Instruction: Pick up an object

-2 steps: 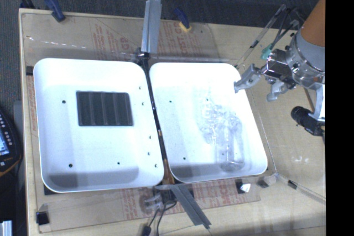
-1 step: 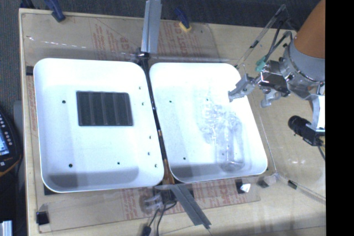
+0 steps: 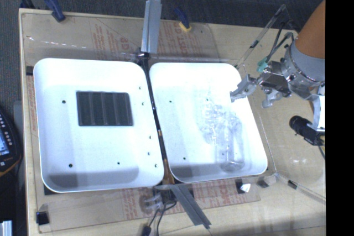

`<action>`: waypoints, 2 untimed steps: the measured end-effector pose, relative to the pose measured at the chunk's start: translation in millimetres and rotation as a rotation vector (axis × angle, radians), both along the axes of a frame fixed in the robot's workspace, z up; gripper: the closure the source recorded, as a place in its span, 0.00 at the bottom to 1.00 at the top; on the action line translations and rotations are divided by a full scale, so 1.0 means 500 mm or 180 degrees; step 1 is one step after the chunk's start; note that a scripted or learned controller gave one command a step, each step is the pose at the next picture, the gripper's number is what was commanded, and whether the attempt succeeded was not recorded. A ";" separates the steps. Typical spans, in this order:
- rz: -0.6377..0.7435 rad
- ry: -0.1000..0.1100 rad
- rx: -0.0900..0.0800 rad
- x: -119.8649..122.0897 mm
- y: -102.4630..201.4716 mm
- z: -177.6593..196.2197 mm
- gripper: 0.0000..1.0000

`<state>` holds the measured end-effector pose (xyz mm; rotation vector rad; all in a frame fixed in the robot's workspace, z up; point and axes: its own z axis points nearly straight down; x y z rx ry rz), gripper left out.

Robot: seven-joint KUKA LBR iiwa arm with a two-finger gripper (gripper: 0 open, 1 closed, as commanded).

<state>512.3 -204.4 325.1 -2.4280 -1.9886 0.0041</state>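
We're over a tan bench (image 3: 287, 174) with two white bins: the left bin (image 3: 50, 119) holds a dark ribbed tray (image 3: 104, 108), the right bin (image 3: 177, 119) a clear plastic bottle (image 3: 224, 132). The gripper (image 3: 251, 85) hangs above that bin's right rim, fingers apart, holding nothing.

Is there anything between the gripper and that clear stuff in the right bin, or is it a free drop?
Nothing visible blocks it. The gripper sits over the right bin's right rim, and the clear objects lie apart from it, lower left on the bin floor, with bare white floor between.
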 end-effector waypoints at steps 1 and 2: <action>0.0159 -0.0017 -0.0007 -0.012 0.005 0.039 0.00; 0.0088 -0.0004 -0.0003 -0.070 0.008 0.029 0.00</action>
